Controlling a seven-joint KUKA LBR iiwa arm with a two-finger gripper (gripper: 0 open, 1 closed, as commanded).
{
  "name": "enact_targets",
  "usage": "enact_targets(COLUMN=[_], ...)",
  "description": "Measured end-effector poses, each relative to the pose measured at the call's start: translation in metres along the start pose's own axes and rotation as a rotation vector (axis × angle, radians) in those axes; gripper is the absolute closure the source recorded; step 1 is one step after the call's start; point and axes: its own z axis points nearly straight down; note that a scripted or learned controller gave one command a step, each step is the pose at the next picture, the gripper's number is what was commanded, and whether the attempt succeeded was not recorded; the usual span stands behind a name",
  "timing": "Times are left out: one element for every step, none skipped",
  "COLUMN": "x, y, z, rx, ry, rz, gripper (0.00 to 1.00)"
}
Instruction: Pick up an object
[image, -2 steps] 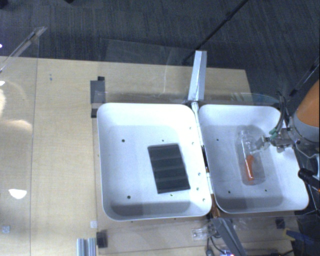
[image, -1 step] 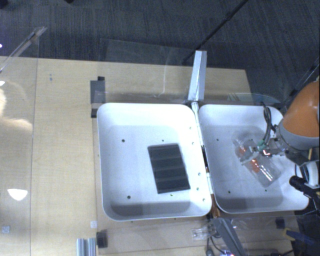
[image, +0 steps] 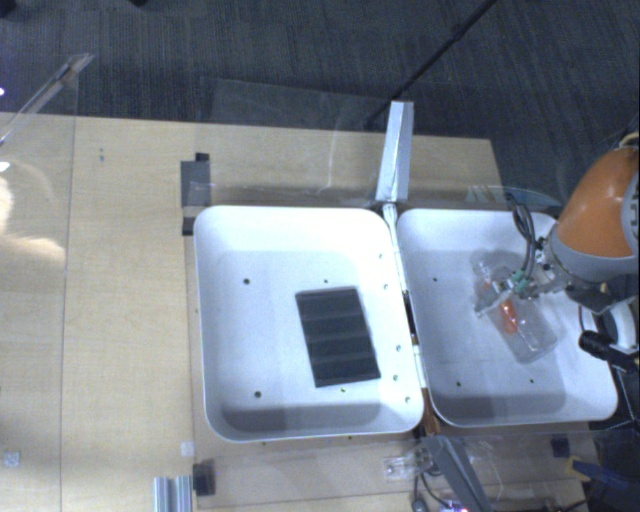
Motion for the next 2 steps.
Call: enact_targets(x=[0.0,0.051], y=[0.003,0.075], z=[-0.012,-0.099], rx=[-0.006,0.01], ry=[-0.003,0.004], rz=[0.0,0.215], gripper=[1.0,1.0])
